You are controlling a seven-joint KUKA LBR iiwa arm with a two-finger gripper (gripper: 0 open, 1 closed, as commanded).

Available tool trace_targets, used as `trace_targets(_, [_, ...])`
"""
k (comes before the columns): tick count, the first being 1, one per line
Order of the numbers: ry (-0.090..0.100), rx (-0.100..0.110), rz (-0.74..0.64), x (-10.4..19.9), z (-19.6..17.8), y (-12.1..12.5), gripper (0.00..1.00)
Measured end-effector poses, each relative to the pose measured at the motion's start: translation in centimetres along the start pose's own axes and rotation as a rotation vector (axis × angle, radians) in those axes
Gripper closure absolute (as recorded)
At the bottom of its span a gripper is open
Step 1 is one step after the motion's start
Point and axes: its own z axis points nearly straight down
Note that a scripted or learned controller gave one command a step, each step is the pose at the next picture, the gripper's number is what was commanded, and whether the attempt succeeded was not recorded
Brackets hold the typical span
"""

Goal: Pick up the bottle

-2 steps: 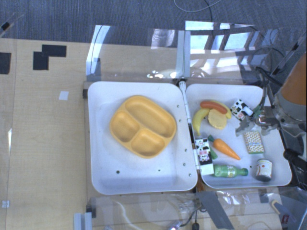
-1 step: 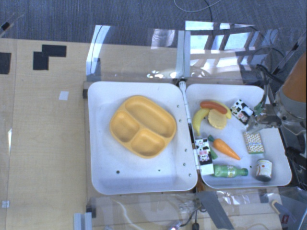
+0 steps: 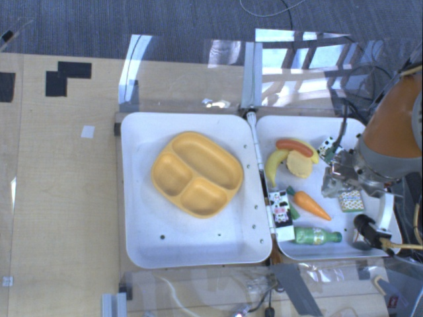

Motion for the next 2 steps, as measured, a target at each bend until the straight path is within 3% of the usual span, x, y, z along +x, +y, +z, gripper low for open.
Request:
trace_targets(1, [-0.002,-0.005,-0.232,-5.6,-3.4,-0.2,1.0])
trace_targets(2, [-0.002,-0.004,0.207,3.1,-12.9,-0.9,1.0])
